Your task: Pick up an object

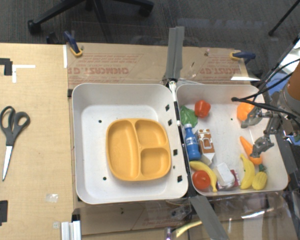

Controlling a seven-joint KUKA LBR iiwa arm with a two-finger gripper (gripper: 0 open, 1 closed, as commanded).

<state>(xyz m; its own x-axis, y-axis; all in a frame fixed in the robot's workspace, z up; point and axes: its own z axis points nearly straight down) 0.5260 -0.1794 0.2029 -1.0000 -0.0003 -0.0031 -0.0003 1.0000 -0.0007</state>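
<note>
A dark grey carpeted floor [225, 9] runs along the top, where the black star base of an office chair [90, 6] stands. Below it spreads a light wooden table [30, 179], with a brown cardboard sheet [120, 66] printed with reversed red lettering laid on it and held by blue-and-yellow clamps [72, 43]. Black-handled scissors [11, 134] lie at the left. Lighting is even and soft.

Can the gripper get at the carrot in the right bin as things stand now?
Probably yes. The gripper hangs right over the carrot near the right bin's right wall, and nothing lies on the carrot; a banana sits just below.
</note>
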